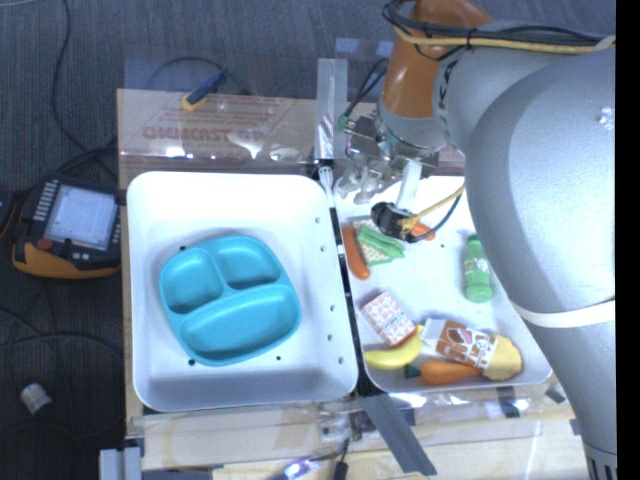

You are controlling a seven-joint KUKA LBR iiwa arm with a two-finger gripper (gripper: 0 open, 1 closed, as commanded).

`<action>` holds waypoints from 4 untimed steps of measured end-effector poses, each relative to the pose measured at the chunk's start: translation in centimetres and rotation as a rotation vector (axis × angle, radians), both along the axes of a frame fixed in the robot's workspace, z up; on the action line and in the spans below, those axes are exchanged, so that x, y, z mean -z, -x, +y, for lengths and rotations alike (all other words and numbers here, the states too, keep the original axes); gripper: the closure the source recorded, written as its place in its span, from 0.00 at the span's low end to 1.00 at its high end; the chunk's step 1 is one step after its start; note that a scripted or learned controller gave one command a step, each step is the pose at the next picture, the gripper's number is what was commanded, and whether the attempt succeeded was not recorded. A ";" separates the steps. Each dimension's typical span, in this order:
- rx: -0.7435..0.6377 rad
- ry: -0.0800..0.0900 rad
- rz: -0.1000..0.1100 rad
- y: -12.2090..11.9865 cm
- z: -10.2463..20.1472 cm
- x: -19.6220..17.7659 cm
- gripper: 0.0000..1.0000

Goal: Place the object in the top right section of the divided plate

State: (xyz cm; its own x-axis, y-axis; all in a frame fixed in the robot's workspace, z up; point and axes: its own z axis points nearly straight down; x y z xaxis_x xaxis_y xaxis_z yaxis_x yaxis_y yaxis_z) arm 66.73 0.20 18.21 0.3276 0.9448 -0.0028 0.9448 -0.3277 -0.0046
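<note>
A blue divided plate lies in the left white bin, and nothing lies on it. Its top right section is a small compartment toward the bin's back. My gripper hangs over the back left corner of the right bin, close to the wall between the two bins. Just in front of it lie a green pea pod and an orange sausage-shaped toy. I see nothing held in the gripper.
The right bin also holds a green bottle, a pink and white box, a banana, a carrot, a printed carton and a yellow piece. The grey arm covers the bin's right side.
</note>
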 end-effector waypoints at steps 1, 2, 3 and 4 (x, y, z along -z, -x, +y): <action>0.075 0.000 0.000 1.5 8.3 0.0 1.00; 0.040 0.003 -0.003 0.6 17.8 -5.3 1.00; -0.002 0.005 -0.004 -0.1 22.8 -7.1 1.00; 0.242 0.004 0.001 9.0 23.0 4.9 1.00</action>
State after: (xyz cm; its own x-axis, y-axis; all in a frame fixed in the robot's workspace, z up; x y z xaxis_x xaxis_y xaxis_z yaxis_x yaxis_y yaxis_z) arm 57.69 23.24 13.35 0.5441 0.8390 -0.0071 0.8390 -0.5442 -0.0037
